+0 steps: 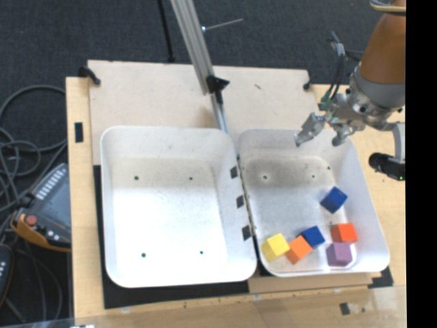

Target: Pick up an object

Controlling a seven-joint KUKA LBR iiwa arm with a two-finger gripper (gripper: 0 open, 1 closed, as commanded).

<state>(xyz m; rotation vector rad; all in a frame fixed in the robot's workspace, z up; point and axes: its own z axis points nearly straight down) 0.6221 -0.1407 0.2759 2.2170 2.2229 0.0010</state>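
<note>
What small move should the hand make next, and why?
Probably travel toward the near end of the right bin and stop above the lone blue cube. The hand hangs open at the bin's far edge, holding nothing, and that cube sits apart from the clustered blocks.

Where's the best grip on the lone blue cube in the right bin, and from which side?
Likely straight from above, fingers closing on two opposite side faces of the blue cube. It sits apart from the cluster along the right bin's near wall, with bare floor around it. It is turned at an angle, so the gripper would probably need rotating to match its faces.
</note>
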